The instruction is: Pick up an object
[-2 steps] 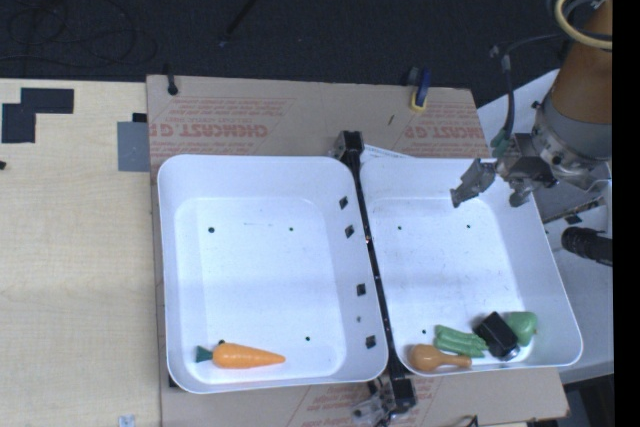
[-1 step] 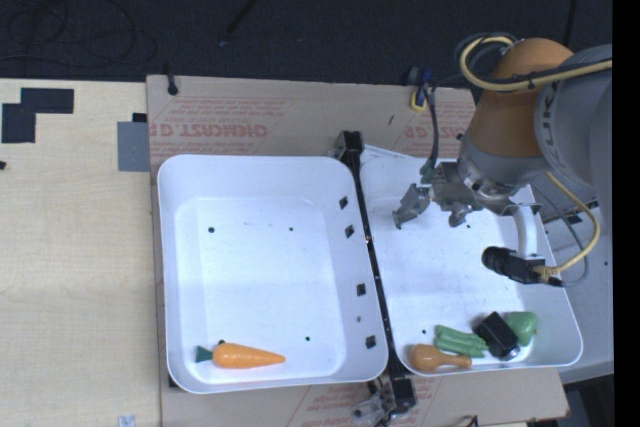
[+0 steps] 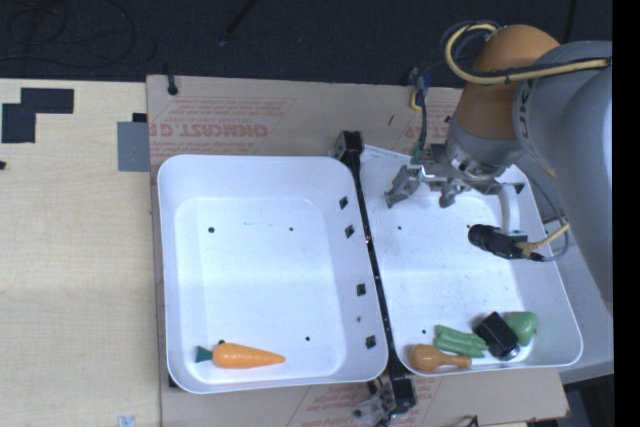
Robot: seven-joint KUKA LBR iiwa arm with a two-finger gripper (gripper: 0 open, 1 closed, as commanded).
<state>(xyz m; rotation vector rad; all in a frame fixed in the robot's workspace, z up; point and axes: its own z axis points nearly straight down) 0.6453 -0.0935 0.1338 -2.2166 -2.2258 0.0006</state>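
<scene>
An orange carrot [image 3: 247, 355] with a green stub lies at the front left corner of the left bin [image 3: 180, 215]. In the front right corner of the right bin [image 3: 430, 265] sit a small orange gourd-shaped toy [image 3: 438, 359], a green pod [image 3: 460, 341], a black block [image 3: 497, 335] and a light green piece [image 3: 522, 323], all close together. My gripper [image 3: 425, 189] hangs over the back of the right bin, far from these things. Its two fingers are spread open with nothing between them.
A black divider rail [image 3: 365, 255] runs between the two bins. A black connector with a yellow cable [image 3: 503, 241] hangs from the arm over the right bin's right side. Cardboard [image 3: 250, 115] lies under the bins, and a pale wooden bench top [image 3: 70, 265] lies to the left.
</scene>
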